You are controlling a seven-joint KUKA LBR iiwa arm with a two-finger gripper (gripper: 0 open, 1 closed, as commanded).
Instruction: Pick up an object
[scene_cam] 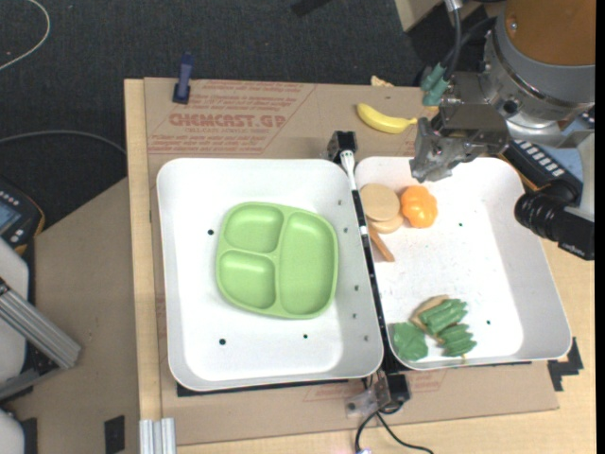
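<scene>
Pincer [431, 168] hangs over upper part of right bin [510, 282], just above orange ball [419, 207]; finger state: can't tell. Ball lies beside tan discs [381, 206]. Green toys [437, 327] at bin btm. Green tray [278, 259] in left bin [189, 253].

floor: dark carpet [189, 17] | bench: brown board [236, 112] | white cable [28, 26] on floor, upper left

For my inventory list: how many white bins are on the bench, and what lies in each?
2. The left bin holds a green divided plate. The right bin holds an orange ball, tan round pieces and green toy items; the gripper may hide something.
</scene>
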